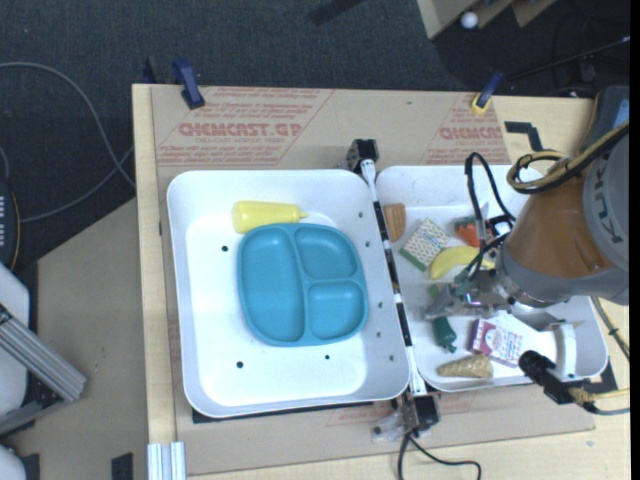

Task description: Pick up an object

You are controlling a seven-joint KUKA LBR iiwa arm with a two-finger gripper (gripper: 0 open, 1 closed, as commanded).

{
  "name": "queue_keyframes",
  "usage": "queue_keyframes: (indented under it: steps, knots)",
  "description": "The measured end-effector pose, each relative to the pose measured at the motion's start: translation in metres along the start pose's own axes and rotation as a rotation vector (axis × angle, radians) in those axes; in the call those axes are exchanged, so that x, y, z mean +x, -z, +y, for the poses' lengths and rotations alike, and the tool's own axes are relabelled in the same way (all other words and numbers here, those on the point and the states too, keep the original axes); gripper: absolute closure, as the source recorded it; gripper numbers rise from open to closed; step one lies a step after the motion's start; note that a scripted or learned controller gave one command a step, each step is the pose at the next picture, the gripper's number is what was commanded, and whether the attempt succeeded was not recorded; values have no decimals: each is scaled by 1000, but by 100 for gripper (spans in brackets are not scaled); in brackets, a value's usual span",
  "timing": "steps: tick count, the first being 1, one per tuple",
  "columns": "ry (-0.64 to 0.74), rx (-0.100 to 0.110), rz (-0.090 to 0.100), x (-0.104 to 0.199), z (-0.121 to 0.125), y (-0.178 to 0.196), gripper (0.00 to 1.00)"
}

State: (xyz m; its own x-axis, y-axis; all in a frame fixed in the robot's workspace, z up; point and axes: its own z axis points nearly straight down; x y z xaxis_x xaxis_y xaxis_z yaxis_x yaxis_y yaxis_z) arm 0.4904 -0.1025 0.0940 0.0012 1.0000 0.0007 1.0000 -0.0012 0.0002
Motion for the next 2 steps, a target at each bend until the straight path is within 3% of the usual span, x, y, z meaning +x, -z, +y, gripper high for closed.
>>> queue_keyframes:
  steps: [1, 2]
  knots:
    - [2, -1, 0, 46, 23, 91, 100]
    - [2, -1, 0, 89, 49, 112, 100]
